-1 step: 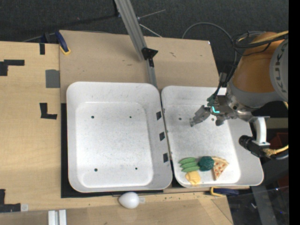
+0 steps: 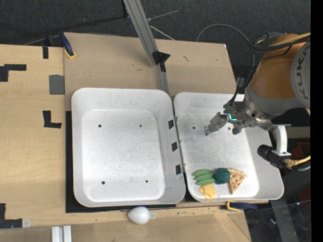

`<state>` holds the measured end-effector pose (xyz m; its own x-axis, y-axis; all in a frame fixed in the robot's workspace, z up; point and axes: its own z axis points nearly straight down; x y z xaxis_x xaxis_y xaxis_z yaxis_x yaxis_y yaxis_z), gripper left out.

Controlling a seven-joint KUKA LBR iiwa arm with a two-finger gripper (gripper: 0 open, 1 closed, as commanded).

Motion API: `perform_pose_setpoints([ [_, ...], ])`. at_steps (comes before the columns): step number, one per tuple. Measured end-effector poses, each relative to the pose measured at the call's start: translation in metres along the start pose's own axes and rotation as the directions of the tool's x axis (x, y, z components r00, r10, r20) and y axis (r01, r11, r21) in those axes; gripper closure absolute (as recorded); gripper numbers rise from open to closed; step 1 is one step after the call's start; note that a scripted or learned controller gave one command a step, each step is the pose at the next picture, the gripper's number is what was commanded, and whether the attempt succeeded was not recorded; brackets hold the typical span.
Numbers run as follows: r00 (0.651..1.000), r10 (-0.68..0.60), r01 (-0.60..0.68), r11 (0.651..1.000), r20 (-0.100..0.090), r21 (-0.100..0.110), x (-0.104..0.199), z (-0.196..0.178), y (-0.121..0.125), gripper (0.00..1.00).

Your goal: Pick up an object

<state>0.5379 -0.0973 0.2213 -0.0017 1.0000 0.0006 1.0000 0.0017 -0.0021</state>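
My gripper [image 2: 223,127] hangs over the middle of the right bin [image 2: 202,110], its two fingers spread apart with nothing between them. A cluster of small toy foods lies at the near edge of that bin: a green pea pod [image 2: 203,175], a dark teal broccoli-like piece [image 2: 221,175], a pizza slice [image 2: 235,180] and a yellow piece [image 2: 208,190]. The gripper is well above the cluster in the view and touches none of these.
The left bin [image 2: 121,145] sits beside the right one, with black clips along the shared rim. A white egg-shaped object [image 2: 139,215] lies on the bench in front of the left bin. A grey metal pole [image 2: 144,26] slants in from the top.
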Motion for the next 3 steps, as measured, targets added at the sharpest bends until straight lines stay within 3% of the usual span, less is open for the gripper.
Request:
perform_pose_setpoints([
  [1,1.000,0.002,-0.002,1.000,0.000,0.005,-0.001,0.048,-0.009,0.00],
  [3,1.000,0.001,-0.001,1.000,0.001,-0.002,-0.002,0.132,-0.001,0.00],
])
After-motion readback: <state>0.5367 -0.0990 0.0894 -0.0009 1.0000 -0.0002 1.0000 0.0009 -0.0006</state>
